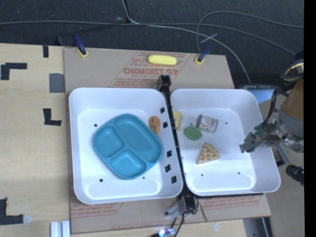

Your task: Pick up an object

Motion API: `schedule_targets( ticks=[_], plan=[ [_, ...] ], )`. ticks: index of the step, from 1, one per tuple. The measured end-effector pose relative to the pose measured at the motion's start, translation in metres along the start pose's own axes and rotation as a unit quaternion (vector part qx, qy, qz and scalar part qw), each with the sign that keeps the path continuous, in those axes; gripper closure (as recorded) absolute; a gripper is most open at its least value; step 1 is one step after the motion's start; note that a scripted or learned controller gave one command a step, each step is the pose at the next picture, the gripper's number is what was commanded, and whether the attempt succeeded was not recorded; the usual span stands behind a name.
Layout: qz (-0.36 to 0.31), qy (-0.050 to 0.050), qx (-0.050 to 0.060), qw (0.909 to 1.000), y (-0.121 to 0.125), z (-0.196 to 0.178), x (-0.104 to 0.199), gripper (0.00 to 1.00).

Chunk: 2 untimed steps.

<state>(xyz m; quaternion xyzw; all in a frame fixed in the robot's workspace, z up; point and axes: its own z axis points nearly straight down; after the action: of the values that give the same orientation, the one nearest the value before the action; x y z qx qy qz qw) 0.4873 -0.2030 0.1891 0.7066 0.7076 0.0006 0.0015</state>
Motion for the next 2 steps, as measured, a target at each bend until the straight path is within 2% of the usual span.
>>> schedule_targets(
  ticks=[1, 2],
  plan=[
    [-0.001, 0.000, -0.001, 1.0000, 0.010, -0.056, 0.006, 1.00],
    [0.000, 0.000, 0.000, 1.0000, 0.011, -0.095, 0.006, 1.00]
  ],
)
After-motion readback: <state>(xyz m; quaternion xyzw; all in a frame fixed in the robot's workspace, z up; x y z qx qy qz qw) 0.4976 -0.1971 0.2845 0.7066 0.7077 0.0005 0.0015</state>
